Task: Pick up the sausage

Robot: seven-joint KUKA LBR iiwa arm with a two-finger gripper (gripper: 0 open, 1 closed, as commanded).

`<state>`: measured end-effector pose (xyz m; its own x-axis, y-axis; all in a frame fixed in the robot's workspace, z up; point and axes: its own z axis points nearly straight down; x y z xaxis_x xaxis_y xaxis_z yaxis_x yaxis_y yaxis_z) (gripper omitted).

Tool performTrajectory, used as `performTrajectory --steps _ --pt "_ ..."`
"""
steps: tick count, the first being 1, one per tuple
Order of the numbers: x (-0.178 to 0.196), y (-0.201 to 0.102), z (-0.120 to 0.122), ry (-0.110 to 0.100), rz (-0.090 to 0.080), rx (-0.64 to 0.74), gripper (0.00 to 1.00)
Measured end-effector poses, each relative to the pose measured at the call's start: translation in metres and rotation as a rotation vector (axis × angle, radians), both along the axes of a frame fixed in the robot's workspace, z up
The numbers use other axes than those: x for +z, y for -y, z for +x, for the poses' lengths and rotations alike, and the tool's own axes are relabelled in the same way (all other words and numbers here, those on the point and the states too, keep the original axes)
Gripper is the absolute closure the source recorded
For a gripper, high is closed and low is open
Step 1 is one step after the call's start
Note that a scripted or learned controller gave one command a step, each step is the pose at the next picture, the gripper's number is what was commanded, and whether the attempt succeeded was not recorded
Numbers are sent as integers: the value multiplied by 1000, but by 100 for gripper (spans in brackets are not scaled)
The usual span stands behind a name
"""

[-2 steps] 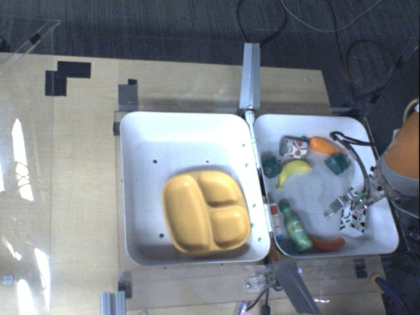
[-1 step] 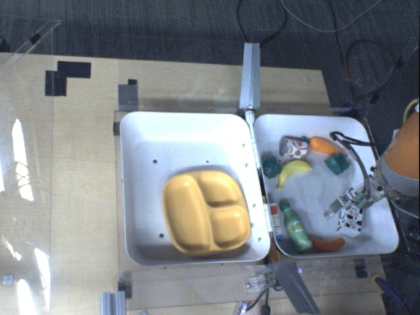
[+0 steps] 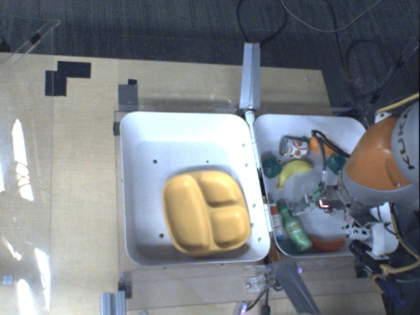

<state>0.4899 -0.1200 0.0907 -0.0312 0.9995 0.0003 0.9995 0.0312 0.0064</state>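
Grey metal and an orange band mark the arm (image 3: 380, 159) as it reaches in from the right over the right bin (image 3: 351, 125). Its tool (image 3: 321, 201) hangs low inside that bin, near the middle, with a small red light glowing on it; whether it is spread or pressed together cannot be told, since the parts blur together there.

Just below the tool, along the bin's near wall, lies the sausage (image 3: 326, 244), a reddish-brown link stretched sideways, apart from the tool. To its left a green bottle (image 3: 293, 227) lies tilted, close to the divider between the bins. Above the tool sits a yellow banana (image 3: 293, 170), and beyond that a small can (image 3: 294, 147) on its side near the far wall. A teal piece (image 3: 270, 170) rests beside the banana's left end.

The left bin (image 3: 147, 136) holds a yellow compartment tray (image 3: 205, 210), turned upside down or face up is unclear. Both bins sit on the pale wooden desk (image 3: 65, 176), with black cables (image 3: 315, 12) looping over the dark carpet behind.
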Motion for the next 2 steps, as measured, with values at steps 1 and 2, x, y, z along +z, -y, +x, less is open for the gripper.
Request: performTrajectory --steps 1,2 --pt "36 63 3 -17 31 -329 0" --pt "99 60 3 -3 -1 -201 0"
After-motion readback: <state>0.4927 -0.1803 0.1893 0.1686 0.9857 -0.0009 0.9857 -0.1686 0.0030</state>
